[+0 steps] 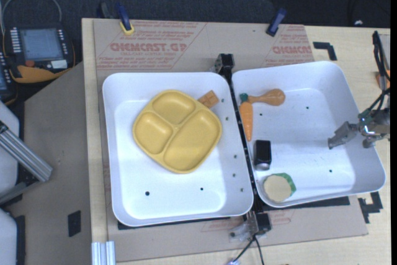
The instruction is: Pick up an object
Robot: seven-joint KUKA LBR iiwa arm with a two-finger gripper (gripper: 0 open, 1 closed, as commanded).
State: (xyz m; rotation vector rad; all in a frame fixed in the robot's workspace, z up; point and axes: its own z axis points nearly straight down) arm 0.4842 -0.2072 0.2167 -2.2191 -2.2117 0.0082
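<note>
The gripper (347, 135) sits at the right side of the right bin (322, 80), low over the bare white floor. Its two fingers look spread apart, with nothing between them.

The things to pick are well away from it — a carrot (247, 120), a tan wooden piece (268, 97), a small black block (262, 153) and a round disc with a green edge (278, 187), all along the bin's left side. A yellow plate (177, 131) fills the left bin (124, 158).

The carrot and black block lie close to the bin wall. I think a finger could bump that wall, or push a thing away instead of closing on it.
</note>
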